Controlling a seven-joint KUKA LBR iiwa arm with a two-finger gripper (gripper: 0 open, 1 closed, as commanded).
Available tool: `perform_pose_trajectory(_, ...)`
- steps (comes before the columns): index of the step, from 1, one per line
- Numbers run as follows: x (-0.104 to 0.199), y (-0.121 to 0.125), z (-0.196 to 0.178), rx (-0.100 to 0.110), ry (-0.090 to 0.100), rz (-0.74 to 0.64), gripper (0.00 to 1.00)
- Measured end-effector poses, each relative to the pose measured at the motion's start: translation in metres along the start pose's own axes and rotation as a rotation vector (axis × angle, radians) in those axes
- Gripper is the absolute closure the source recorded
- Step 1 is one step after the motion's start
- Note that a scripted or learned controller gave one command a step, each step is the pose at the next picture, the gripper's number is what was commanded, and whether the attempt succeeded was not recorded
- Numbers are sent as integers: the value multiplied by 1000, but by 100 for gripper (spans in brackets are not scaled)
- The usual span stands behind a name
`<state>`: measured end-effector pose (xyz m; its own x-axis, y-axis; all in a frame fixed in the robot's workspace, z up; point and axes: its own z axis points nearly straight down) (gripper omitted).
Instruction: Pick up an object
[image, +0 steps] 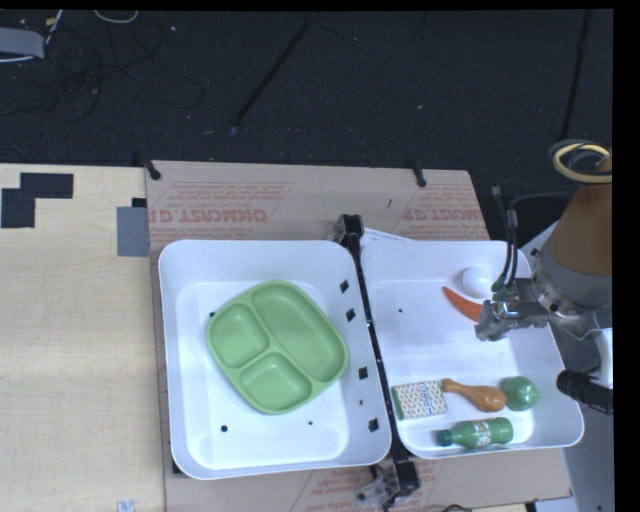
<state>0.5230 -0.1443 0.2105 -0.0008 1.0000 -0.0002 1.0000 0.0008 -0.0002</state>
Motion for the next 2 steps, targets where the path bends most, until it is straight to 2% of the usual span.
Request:
perform_pose_trajectory(1, 5, 3, -43, 0, 0, -1, 100)
perform_pose_trajectory(2, 50, 11, -48, 1, 1, 1, 100)
